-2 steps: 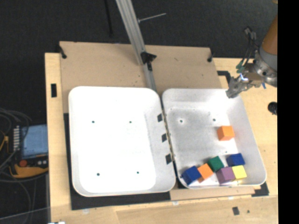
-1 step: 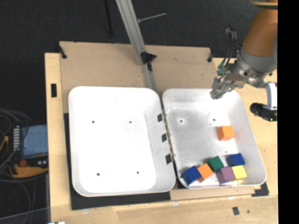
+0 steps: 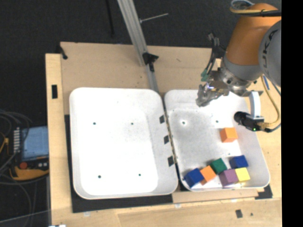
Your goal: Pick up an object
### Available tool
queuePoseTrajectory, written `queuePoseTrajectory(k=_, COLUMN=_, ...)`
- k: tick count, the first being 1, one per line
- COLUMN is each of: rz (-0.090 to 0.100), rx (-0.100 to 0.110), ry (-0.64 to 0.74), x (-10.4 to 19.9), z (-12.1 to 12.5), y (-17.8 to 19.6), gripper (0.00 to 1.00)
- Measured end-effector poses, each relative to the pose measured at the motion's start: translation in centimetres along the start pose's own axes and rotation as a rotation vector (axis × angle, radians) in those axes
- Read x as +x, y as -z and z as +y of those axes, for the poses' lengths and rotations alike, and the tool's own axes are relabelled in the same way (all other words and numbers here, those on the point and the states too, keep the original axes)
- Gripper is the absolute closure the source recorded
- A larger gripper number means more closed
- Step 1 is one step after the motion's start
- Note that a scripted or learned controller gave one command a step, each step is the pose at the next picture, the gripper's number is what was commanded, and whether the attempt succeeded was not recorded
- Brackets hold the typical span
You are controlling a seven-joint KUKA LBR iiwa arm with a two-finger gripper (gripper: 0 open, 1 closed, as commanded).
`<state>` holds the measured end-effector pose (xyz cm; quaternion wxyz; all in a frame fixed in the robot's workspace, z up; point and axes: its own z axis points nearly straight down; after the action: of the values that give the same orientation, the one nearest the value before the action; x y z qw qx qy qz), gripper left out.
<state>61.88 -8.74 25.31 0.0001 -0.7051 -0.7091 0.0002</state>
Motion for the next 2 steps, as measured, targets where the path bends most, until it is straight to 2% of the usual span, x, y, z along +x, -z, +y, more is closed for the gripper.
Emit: queuePoseTrajectory(k=2, rz=0.002, rx=0.0, ry=0.001, x=10.6, z=-2.4, y=-1.1, gripper=1.0)
